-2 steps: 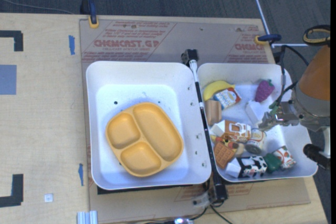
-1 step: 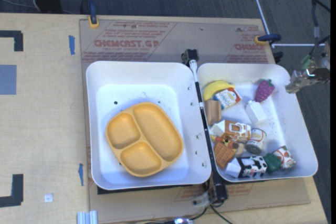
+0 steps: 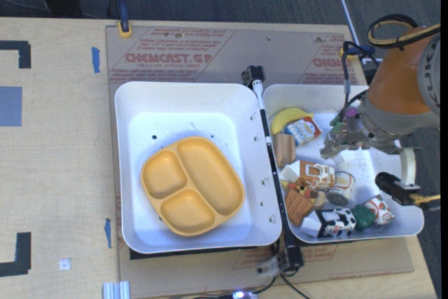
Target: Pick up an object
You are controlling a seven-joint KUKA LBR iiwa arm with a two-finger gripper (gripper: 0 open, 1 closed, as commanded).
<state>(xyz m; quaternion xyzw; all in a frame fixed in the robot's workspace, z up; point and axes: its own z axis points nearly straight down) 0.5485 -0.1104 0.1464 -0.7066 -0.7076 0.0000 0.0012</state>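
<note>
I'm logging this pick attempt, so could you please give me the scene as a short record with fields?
arm: grey with orange band, reaching in from the right
gripper: low over the right bin, among the items
left bin: holds a yellow divided plate with three compartments
right bin: cluttered with small items
items near gripper: yellow banana-like toy, small white and blue packet
items at front: waffle-like piece, black and white cow-patterned toy, green piece
object held: none visible between the fingers
</note>
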